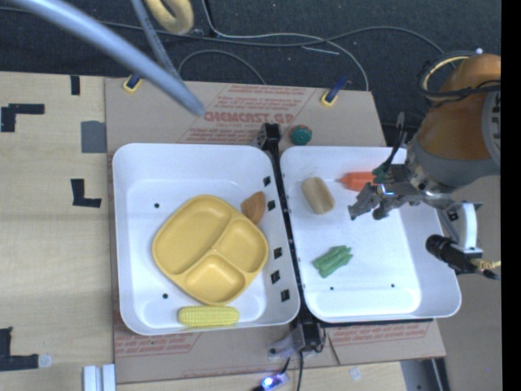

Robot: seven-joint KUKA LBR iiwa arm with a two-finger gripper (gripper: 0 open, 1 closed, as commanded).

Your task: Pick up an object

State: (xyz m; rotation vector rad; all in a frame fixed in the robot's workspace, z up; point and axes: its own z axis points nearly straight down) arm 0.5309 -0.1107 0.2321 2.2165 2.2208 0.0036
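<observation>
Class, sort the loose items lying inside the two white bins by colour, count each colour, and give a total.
Yellow: 2, the divided plate and the corn cob
Brown or tan: 2, the brown piece and the tan roll
Orange: 1, the carrot
Green: 1, the green vegetable
Total: 6

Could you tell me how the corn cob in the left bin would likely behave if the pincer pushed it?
The corn cob looks cylindrical, so it would probably roll. It lies near the left bin's front wall, which may stop it. Its bumpy surface probably offers some grip.
</observation>
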